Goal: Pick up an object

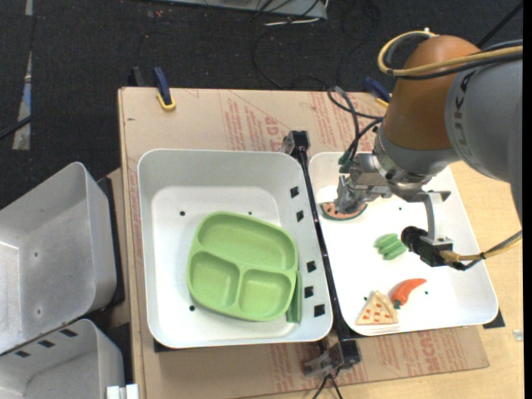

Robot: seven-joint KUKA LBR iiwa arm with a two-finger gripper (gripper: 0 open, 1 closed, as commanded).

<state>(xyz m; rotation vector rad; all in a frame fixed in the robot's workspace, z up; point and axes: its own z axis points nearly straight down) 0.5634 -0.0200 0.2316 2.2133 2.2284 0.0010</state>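
Observation:
In the right bin lie a watermelon slice at the upper left, a green pea pod in the middle, a red chili pepper and a pizza slice near the front. My gripper hangs low over the right bin's upper left part, right above the watermelon slice. The wrist hides its fingertips.
The left bin holds a green divided plate. A black divider runs between the bins. The arm's body covers the right bin's far right. Another white bin stands off the bench at the left.

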